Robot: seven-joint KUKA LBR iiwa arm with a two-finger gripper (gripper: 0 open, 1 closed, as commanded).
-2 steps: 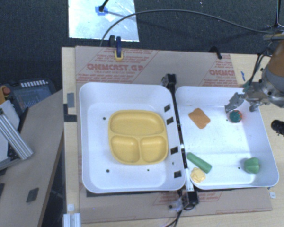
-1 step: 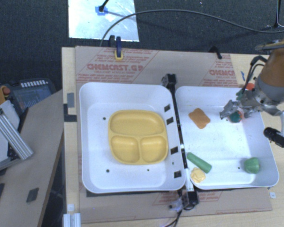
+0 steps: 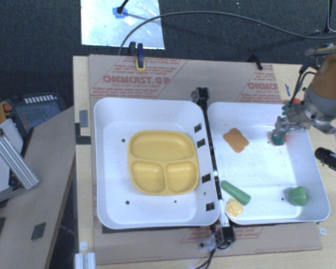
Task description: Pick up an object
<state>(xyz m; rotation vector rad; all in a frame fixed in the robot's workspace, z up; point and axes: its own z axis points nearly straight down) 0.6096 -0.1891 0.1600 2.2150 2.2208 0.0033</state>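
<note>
the gripper [image 3: 279,134] sits low at the right bin's [image 3: 257,110] far edge, on a small teal object [image 3: 278,141]; grasp state cannot be determined. the orange piece [image 3: 235,139] lies near, toward the divider.

at the right edge of the frame the arm [image 3: 329,83] shows a broad orange band over a pale grey, rounded wrist housing. below it a darker grey metal hand [image 3: 280,136] narrows to slim fingers — their tips look teal-green. a thin dark cable loops beside the orange section, and a black fitting juts out lower right.
</note>
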